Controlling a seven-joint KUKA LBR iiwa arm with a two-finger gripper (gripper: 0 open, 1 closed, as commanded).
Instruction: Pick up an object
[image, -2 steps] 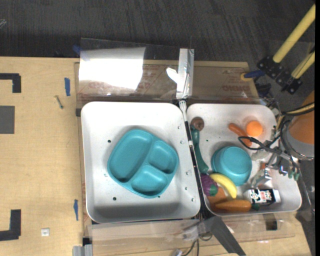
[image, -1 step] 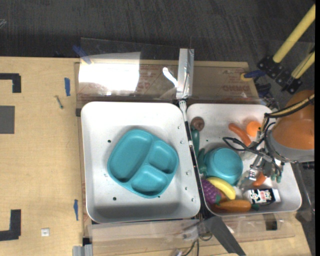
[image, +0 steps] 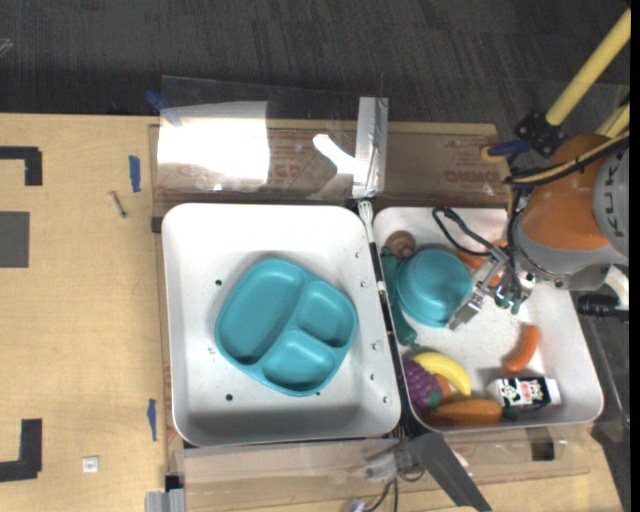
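A: Where's the round teal plastic bowl (image: 432, 286)?

B: Upper left of the right white bin (image: 580, 385), gripper (image: 487, 297) just beside it, fingers spread, nothing between them.

A: Progress?

B: Nothing lifted; grasp and raise remain.

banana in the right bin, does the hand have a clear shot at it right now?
Probably yes. The hand sits low over the right bin beside the teal bowl, and the banana lies just below it with its top exposed. The purple grapes and carrot crowd its lower side, so finger room looks tight.
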